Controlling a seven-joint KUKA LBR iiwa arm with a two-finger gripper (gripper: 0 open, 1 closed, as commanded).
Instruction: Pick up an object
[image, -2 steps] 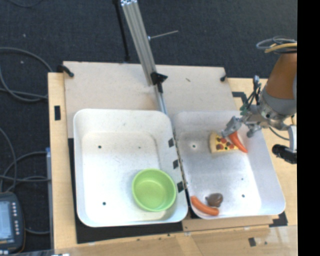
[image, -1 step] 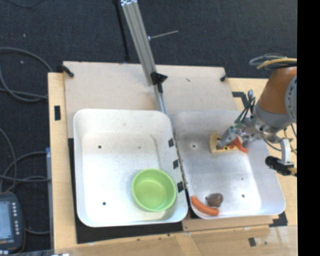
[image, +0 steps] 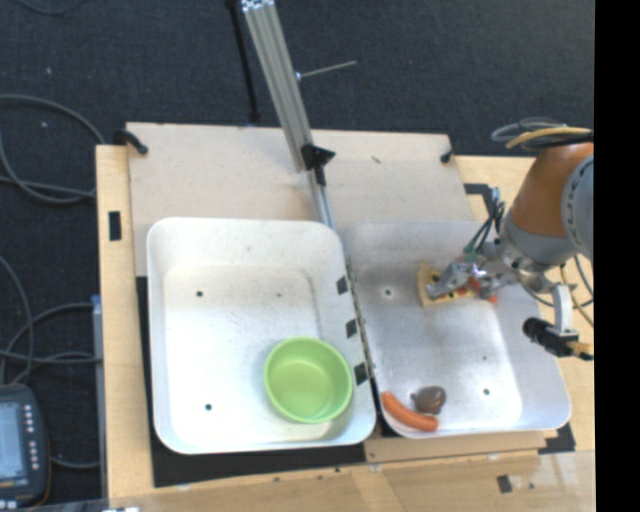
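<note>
My gripper (image: 452, 283) hangs low over the upper middle of the right bin (image: 500, 345), reaching in from the right. A small tan object (image: 434, 291) with a bit of red beside it lies right at the gripper's tip, touching or nearly touching it. The view is too coarse to tell whether it is held. An orange sausage-shaped object (image: 408, 413) and a brown lump (image: 430, 399) lie at the right bin's front left corner. A green bowl (image: 308, 378) sits upright in the left bin (image: 200, 300), near its front right corner.
A slanted metal pole (image: 290, 100) rises from the back of the bench between the bins. The arm's grey body and orange band (image: 550, 195) overhang the right bin's far right side. Cables lie on the dark floor at left.
</note>
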